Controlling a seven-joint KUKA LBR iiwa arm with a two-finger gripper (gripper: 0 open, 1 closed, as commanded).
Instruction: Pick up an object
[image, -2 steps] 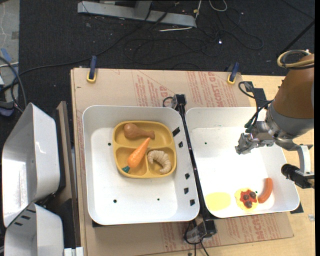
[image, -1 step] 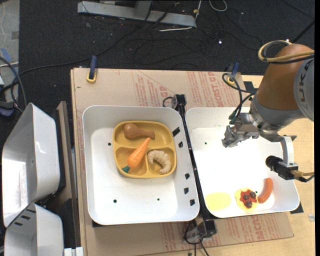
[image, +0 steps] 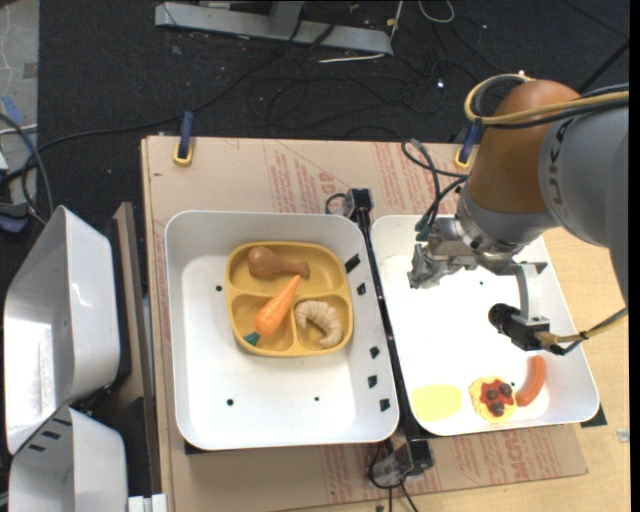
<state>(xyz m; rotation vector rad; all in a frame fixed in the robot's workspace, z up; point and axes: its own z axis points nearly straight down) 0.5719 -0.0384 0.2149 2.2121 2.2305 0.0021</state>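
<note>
My gripper (image: 428, 266) hangs over the upper left part of the right bin (image: 455, 330), below the grey arm with its orange band. Toy food lies along that bin's front: a flat yellow disc (image: 436, 402), a small pizza piece (image: 492, 396) and an orange-red sausage (image: 532, 380). All three are well in front of the gripper and apart from it. In the left bin (image: 200, 390) a yellow divided plate (image: 240, 322) holds a brown drumstick (image: 276, 263), a carrot (image: 277, 307) and a pale shrimp (image: 320, 320).
A black fitting on a cable (image: 516, 327) hangs from the arm over the right bin's right side. The divider (image: 378, 300) runs between the two bins. Grey containers (image: 60, 320) stand off the bench's left edge. Yellow clamps (image: 183, 150) hold the board's far edge.
</note>
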